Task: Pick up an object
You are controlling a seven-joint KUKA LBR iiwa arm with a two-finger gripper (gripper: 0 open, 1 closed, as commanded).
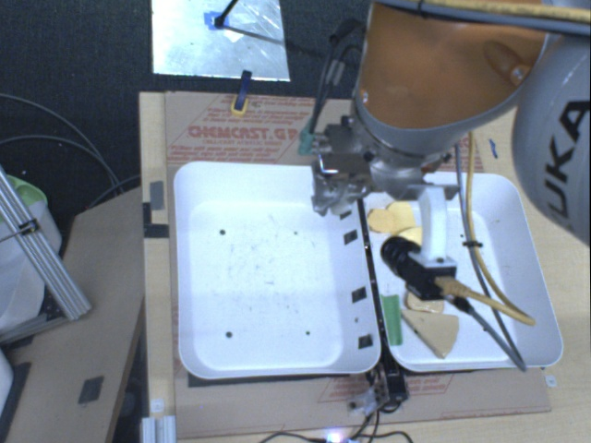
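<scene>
Gripper point(332, 197) hangs over the right bin's point(517, 247) left edge, its state impossible to tell. Yellow piece point(392, 218) looks light, stiff; pinch its edges.

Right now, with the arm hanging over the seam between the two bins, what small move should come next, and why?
Probably shift the claw sideways into the right white bin, toward the flat yellow piece. The claw sits over the dividing rims, while the pickable things lie in that bin: the yellow piece, a tan wedge and a green strip.
</scene>
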